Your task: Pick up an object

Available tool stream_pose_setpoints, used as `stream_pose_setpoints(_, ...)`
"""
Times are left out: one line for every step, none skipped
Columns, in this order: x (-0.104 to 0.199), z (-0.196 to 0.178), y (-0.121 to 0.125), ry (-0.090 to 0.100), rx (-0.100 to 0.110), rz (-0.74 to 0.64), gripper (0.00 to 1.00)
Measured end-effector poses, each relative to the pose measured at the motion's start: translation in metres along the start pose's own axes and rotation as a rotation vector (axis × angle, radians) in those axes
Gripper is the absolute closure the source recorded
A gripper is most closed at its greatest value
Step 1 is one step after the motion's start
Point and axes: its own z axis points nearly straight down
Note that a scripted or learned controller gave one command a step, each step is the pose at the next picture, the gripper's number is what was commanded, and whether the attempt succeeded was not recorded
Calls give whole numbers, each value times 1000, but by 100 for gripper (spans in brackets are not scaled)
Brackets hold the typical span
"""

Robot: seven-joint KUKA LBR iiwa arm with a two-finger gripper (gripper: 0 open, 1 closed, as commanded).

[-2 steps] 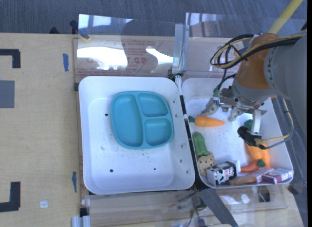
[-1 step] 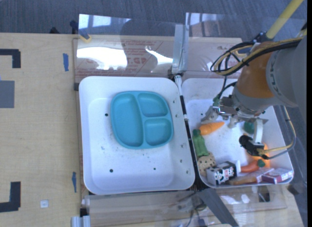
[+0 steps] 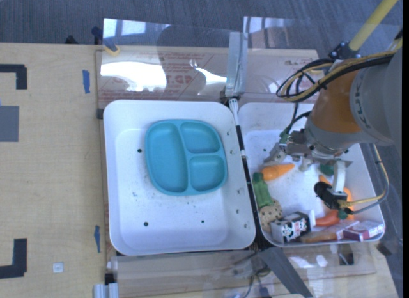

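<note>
**Ana:** Where was the arm when you looked?

**Ben:** Over the right bin (image 3: pixel 370 162), reaching in from its right side. The gripper (image 3: pixel 305 156) hung low over the bin's upper middle, close above the floor.

**Ana:** Open or closed?

**Ben:** I couldn't tell. The wrist and the grey body covered that part, and nothing I saw sat plainly in its grasp.

**Ana:** What was nearest to it?

**Ben:** An orange carrot-like piece (image 3: pixel 278 172), just beside the gripper, toward the bin's left wall and a little toward the near edge. Its long axis ran roughly across the bin, left to right, tilted slightly. I judged that the likeliest target, and the tool would have wanted to close across that axis.

**Ana:** Anything else in there?

**Ben:** Plenty. A green piece (image 3: pixel 261 190) lay along the left wall, lengthwise toward the near edge. Below it sat a spotted biscuit (image 3: pixel 270 212), then a small black-and-white toy (image 3: pixel 293 227) near the near-left corner. A red-and-white packet (image 3: pixel 362 231) lay in the near-right corner.

**Ana:** And the left bin (image 3: pixel 121 181)?

**Ben:** A blue divided plate (image 3: pixel 186 156), sitting toward its far half, well apart from the arm.
</note>
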Motion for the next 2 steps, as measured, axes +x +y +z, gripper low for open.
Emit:
stream_pose_setpoints(1,-1,-35,0,-1,-67,0)
stream_pose_setpoints(1,-12,-33,0,-6,-65,100)
